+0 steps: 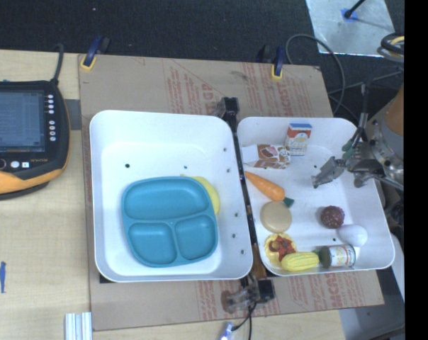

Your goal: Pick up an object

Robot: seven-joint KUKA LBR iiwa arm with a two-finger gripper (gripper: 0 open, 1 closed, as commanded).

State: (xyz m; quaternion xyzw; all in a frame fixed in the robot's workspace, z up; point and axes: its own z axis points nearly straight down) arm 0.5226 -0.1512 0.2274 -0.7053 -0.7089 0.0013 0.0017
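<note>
Yellow corn cob [300, 262], unheld.

— What lies on your worktop [37, 261]?
— A cardboard sheet [164, 83], clamped at its far edge, bearing my two white bins: left bin [104, 190], right bin [380, 253]. A tablet controller [23, 137] rests at the left.

Orange carrot [265, 185] lying diagonal, right bin, near left wall; green tip lower right.

Fixed overhead cam, slanted down on both bins [100, 190].
</note>
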